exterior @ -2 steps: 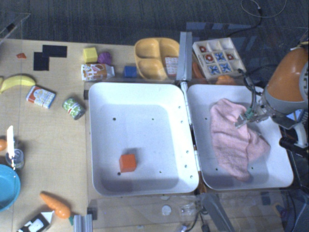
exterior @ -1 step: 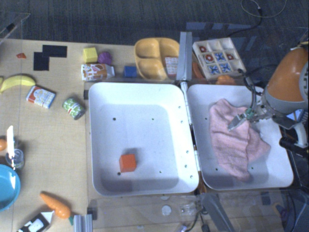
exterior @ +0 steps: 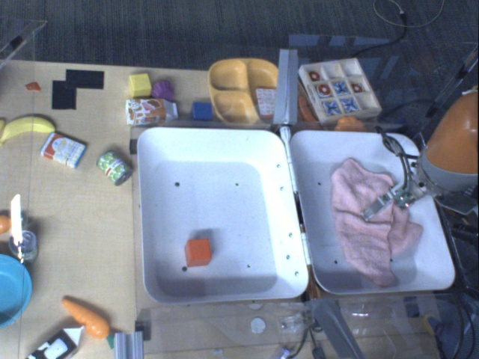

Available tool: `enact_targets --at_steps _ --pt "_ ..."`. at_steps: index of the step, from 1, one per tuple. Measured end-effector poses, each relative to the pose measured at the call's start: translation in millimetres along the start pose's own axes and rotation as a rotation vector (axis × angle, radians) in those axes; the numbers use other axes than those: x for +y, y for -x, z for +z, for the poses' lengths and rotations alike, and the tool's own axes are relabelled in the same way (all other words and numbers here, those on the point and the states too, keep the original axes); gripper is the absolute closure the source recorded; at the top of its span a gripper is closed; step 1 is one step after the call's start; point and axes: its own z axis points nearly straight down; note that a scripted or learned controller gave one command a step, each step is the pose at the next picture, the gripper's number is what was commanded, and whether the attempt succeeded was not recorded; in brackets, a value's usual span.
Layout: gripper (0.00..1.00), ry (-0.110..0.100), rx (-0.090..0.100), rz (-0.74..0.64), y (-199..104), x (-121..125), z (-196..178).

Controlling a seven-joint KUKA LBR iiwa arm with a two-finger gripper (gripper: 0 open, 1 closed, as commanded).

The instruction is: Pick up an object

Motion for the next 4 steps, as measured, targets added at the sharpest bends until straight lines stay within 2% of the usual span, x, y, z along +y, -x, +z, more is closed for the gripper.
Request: enact_targets --at_steps 1,3,4 --pt "0.0 0.0 0.0 0.001 0.0 -0.1 0.1" --pt "0.0 -0.003 0.003 -0.08 22.9 40.8 2.1" --pt "0.0 -0.003 0.004 -0.116 39.7 73.9 3.5"
